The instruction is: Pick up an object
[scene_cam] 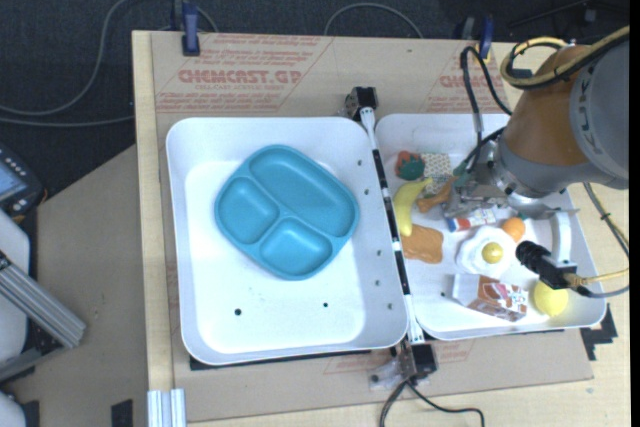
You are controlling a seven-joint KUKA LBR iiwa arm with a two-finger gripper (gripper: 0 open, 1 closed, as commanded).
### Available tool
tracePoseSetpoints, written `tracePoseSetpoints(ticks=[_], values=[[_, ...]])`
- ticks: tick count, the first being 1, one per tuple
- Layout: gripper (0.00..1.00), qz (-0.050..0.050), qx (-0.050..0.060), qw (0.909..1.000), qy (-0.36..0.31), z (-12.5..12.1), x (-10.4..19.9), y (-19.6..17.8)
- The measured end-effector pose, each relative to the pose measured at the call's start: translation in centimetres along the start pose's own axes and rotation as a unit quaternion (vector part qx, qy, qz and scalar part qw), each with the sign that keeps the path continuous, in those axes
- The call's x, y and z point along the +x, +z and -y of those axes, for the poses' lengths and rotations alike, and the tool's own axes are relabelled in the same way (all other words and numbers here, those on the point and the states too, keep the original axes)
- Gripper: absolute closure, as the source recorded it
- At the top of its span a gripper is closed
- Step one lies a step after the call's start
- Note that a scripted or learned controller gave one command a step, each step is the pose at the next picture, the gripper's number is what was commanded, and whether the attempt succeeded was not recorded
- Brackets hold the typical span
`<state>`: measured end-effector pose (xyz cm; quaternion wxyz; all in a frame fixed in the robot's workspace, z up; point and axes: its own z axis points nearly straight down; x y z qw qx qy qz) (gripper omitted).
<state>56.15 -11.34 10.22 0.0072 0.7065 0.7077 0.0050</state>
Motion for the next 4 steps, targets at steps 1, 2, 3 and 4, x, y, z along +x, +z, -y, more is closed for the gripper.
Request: tracePoseSetpoints(ticks=[1, 2, 3, 4], values=[[0.00, 0.000, 0.002, 1.0000, 0.001, 0.1, 0.0, 0.1], [0.00, 0.001, 0.006, 1.0000, 0.003, -2.9, -7.7, -0.2], [0.00, -0.003, 0.033, 0.9995, 0.004, -9.6, -5.2, 2.5], [0.00, -0.001, 0.024, 0.9997, 0.004, -9.8, -3.0, 0.4]])
